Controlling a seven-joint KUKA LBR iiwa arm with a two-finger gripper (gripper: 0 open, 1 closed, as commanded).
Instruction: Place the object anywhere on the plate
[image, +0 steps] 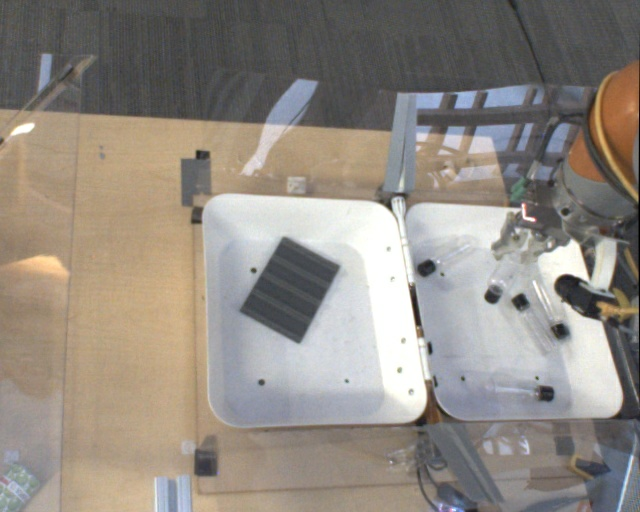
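A dark grey ribbed plate (291, 288) lies tilted in the left white bin (230, 400). The right bin (460, 400) holds several clear tubes with black caps: one near the left wall (441, 257), one below the gripper (496, 284), one further right (549, 312), and one along the front (518, 388). My gripper (518, 243) hangs over the back of the right bin, just above the upper end of the tube below it. Whether it touches that tube is unclear.
The grey arm with its orange band (615, 120) enters from the upper right. A black and yellow part (585, 295) juts over the right bin's right side. A raised rim (410, 300) divides the two bins.
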